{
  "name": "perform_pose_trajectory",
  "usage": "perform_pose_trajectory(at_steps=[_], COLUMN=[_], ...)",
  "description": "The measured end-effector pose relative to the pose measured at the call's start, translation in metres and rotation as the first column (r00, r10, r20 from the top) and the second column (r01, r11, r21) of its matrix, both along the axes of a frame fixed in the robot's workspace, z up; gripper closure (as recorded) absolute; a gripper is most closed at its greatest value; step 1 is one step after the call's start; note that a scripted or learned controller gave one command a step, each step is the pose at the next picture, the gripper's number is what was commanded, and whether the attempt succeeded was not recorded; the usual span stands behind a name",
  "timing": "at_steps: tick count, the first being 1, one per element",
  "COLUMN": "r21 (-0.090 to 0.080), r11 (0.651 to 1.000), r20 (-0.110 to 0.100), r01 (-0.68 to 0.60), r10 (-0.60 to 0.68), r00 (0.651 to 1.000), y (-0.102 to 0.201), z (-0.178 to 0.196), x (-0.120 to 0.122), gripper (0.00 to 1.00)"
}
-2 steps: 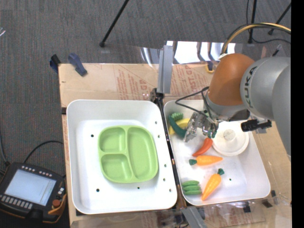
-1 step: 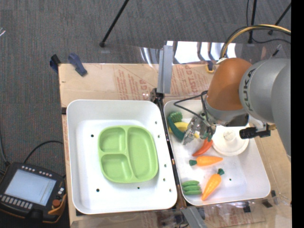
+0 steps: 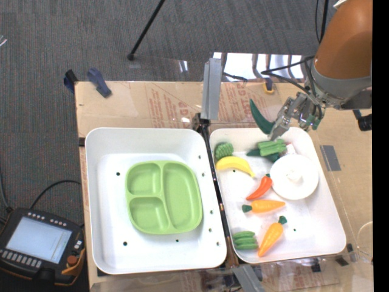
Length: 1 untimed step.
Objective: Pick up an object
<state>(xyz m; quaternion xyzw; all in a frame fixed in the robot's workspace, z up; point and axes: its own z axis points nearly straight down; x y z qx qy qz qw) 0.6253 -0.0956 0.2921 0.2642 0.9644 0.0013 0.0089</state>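
My gripper (image 3: 298,123) hangs over the back edge of the right bin (image 3: 328,224), open, with nothing between its fingers. Just left of it a dark green curved piece (image 3: 261,117) lies at the bin's rim, outside the fingers. Below the gripper lies a green toy vegetable (image 3: 270,148). The bin also holds a yellow banana (image 3: 236,164), a small ridged green piece (image 3: 223,149), a red chili (image 3: 260,188), two orange carrots (image 3: 264,207) (image 3: 271,236), a green pod (image 3: 245,240) and a round white lid (image 3: 294,176).
The left bin (image 3: 103,224) holds a green divided plate (image 3: 164,196). A grey upright post (image 3: 211,93) stands between the bins at the back. A teach pendant (image 3: 39,242) lies on the floor at the lower left.
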Motion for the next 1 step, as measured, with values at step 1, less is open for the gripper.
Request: perform_pose_trajectory(at_steps=[1], r21=[0.006], r11=[0.999], r20=[-0.031], r01=[-0.048], r10=[0.048], r00=[0.998], y=[-0.0149], z=[-0.1919], x=[-0.0821], gripper=[1.00])
